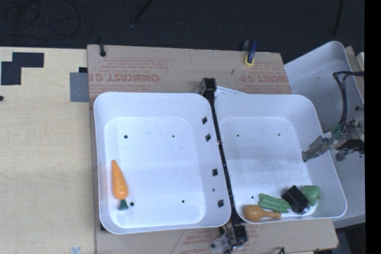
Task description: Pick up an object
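Two bins: shallow white plastic bins side by side on a cardboard sheet point(178, 71), the left bin point(104, 128) well apart from the gripper, the right bin point(321, 122) just under it.
Gripper: the grey two-finger gripper point(309, 154) sits at the right bin's right rim, pointing left into the bin; whether its fingers are spread or pressed together I cannot tell, and nothing shows between them.
Below the gripper: a black block point(295, 198), touching a green rounded toy point(311, 193) and a green pod-shaped toy point(274, 203).
Below and left of the gripper: a tan pear-shaped toy point(259, 213) at the bin's front wall.
Far left of the gripper: an orange toy carrot point(119, 182) in the left bin's front corner.
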`<state>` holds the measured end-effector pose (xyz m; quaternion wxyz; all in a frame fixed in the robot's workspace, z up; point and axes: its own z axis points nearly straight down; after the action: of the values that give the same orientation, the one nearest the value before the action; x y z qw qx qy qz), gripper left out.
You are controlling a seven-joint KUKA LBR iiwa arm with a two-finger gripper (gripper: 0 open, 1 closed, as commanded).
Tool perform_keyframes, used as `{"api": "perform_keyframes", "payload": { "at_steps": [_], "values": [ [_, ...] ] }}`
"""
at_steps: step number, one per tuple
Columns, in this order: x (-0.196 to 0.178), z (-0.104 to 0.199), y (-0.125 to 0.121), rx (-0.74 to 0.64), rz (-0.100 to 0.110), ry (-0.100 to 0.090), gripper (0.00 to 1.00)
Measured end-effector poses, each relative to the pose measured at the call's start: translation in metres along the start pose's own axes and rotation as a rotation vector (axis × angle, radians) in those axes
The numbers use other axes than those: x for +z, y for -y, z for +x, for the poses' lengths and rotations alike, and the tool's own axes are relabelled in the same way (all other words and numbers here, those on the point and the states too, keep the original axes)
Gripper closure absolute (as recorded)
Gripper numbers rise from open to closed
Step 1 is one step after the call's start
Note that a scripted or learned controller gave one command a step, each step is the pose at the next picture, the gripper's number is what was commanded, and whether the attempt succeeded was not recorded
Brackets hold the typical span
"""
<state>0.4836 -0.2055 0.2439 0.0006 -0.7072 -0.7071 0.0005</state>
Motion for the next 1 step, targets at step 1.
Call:
{"api": "perform_keyframes", "payload": {
  "at_steps": [1],
  "values": [
    [0.1026, 0.0393, -0.0603, -0.005, 0.007, -0.005, 0.00]
  ]
}}
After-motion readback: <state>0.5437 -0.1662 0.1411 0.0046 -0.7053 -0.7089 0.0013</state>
